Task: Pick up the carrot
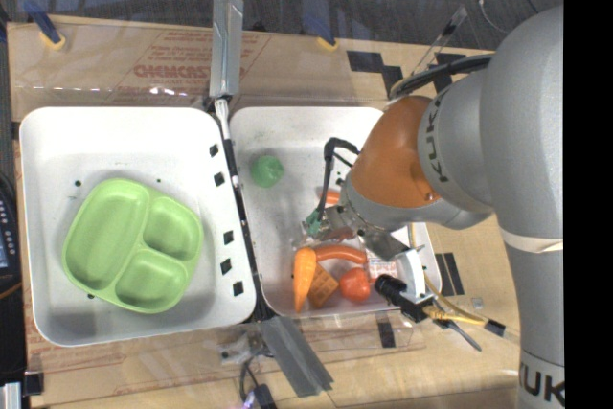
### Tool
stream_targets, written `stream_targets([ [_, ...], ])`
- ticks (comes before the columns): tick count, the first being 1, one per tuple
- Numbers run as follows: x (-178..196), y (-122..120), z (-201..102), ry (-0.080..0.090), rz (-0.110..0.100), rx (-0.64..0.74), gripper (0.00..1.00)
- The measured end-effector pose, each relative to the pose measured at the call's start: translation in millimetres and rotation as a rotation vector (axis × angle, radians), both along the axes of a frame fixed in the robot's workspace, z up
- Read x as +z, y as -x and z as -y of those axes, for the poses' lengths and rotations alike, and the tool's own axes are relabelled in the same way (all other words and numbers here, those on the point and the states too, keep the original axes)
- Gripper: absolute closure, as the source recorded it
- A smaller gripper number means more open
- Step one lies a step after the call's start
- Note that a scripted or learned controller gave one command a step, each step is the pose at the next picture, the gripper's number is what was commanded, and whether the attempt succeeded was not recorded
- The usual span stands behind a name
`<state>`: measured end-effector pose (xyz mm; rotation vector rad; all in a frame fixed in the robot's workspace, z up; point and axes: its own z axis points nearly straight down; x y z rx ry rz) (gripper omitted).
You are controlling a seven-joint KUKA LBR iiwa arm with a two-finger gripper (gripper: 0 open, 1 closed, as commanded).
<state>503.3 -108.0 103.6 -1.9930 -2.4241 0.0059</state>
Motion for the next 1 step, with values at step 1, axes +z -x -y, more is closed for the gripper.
stream_targets([
  [1, 86.4, 11.3, -76.8, -0.001, 0.0, 0.118, 1.0],
])
